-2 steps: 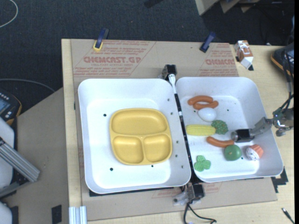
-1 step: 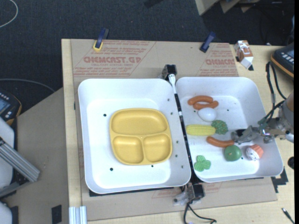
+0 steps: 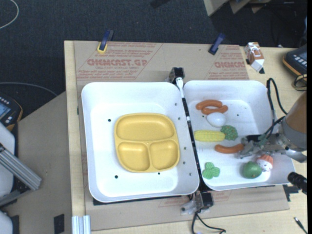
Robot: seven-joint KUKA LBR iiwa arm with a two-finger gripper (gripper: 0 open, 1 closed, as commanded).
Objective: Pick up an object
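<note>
arm [image 3: 298, 126]: grey, rounded body, enters from right | gripper [image 3: 254, 147]: dark metal, thin fingers, grey-black hardware | cable [image 3: 271, 99]: thin black, loops along the arm

The arm [image 3: 298, 126] is cut off by the right edge, so most of it is out of sight. The tool [image 3: 256, 147] is dark and blurred, and it partly hides a small orange-and-white item [image 3: 265, 163] whose identity cannot be told.

Robotics lab: plywood bench [image 3: 146, 57] with two white bins [image 3: 97, 145] clamped down by blue clamps [image 3: 104, 40], loose cables [image 3: 273, 99], aluminium framing [image 3: 17, 167], dark carpet [image 3: 48, 13].
</note>
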